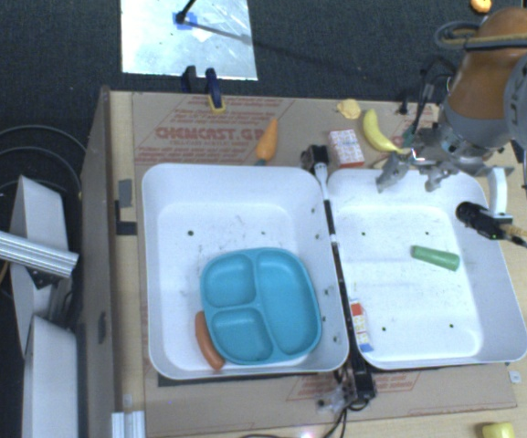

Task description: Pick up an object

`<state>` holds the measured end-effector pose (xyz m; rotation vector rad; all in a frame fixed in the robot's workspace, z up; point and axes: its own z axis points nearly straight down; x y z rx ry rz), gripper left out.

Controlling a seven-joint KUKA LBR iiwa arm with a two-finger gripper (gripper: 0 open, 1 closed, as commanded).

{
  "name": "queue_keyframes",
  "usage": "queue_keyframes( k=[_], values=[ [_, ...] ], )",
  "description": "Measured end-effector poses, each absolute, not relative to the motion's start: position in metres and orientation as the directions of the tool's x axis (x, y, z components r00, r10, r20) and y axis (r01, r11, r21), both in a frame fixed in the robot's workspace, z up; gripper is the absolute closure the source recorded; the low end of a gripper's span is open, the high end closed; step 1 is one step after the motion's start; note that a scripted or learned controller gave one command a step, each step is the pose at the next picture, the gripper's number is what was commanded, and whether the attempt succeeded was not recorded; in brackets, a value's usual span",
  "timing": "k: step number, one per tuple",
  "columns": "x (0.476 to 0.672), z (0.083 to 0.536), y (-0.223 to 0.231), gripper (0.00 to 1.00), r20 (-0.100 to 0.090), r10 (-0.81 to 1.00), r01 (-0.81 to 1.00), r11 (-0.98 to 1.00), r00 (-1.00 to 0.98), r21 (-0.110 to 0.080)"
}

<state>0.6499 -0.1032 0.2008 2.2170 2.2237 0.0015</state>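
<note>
Fingers [388,175] of the gripper [412,177] stand spread wide apart, one grey tip near the back-left corner of the right bin [427,336], the other toward its back middle. Nothing lies between them; they hold nothing.

Open room: most of the right bin floor is bare white plastic, smooth with faint dark specks. A green cylinder [436,257], short and rounded, lies on that floor toward the right side, well apart from the fingers and clear of every wall. A small flat packet [360,325] sits against the bin's left wall near the front.

Left bin [167,208]: a blue compartment tray [260,304], glossy, with three sections, covers the front half. An orange sausage-shaped piece [208,339] lies just beside the tray's front-left edge, close to the bin wall.

Behind the bins, on the cardboard sheet [208,135] over the table: a carrot-shaped piece [267,140], a small printed box [346,147] and a yellow banana [377,133].
</note>
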Motion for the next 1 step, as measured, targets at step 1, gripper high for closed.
queue_keyframes(
  k=[1],
  values=[
    [0.6257, 0.0780, -0.1387, 0.00, 0.000, 1.000, 1.000, -0.003, 0.003, -0.005]
  ],
)
